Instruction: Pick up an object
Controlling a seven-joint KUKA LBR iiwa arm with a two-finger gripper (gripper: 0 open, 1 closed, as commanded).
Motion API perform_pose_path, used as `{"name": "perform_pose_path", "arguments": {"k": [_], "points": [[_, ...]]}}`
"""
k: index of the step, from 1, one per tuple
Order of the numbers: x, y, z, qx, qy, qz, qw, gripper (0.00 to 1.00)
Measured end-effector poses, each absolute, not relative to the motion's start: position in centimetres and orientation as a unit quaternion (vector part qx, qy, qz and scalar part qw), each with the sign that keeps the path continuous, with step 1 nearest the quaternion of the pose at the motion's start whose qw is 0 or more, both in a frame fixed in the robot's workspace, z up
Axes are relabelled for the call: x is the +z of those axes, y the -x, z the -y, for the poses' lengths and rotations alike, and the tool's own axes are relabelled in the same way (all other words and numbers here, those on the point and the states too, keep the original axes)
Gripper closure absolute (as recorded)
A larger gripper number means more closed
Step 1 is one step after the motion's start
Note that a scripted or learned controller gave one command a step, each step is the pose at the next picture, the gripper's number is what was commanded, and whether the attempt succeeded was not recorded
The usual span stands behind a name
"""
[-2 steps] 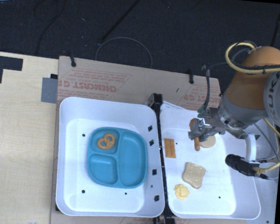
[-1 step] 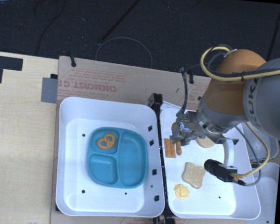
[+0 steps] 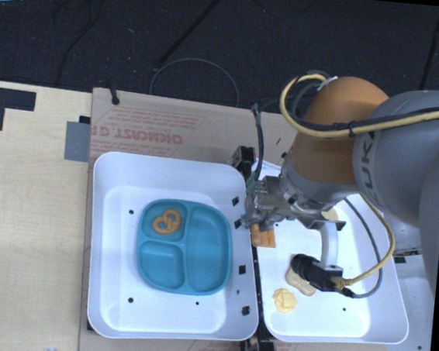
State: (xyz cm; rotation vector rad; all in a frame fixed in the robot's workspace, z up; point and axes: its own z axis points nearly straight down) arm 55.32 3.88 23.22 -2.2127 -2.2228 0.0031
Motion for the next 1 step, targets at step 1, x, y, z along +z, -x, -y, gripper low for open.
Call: {"name": "perform_pose_path", "arguments": {"k": [1], "points": [[22.43,-52.95,-9.62,0.002,0.705,0.709,0.003,1.0]]}}
